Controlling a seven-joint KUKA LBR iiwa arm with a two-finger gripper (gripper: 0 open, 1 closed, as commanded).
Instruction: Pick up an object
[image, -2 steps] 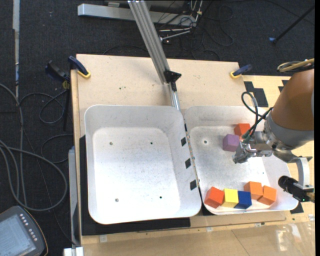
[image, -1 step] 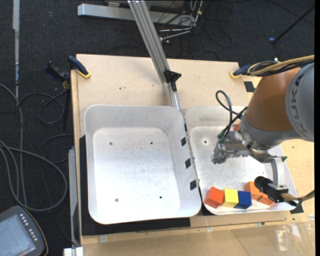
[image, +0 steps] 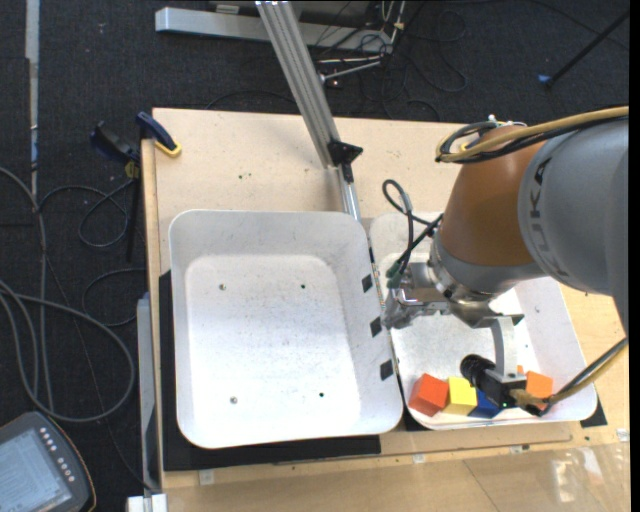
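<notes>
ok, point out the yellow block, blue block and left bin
yellow block (image: 462, 396), camera view, top face.
blue block (image: 486, 406), camera view, visible corner.
left bin (image: 270, 340), camera view, bare floor.

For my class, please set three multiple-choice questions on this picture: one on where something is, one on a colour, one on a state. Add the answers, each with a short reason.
1. Where does the blue block lie?
A. in the bin on the view's left
B. in the bin on the view's right
C. on the bare bench

2. What colour is the block right beside the large orange block, between it and the blue one?
A. green
B. white
C. yellow

3. How does the large orange block sit?
A. resting on the bin floor
B. stacked on another block
C. lifted clear of the bin

Answers:
1 B: it is bunched with the other blocks at that bin's near edge.
2 C: the yellow block sits next to it.
3 A: it lies low in the bin, with the arm higher up.
</notes>
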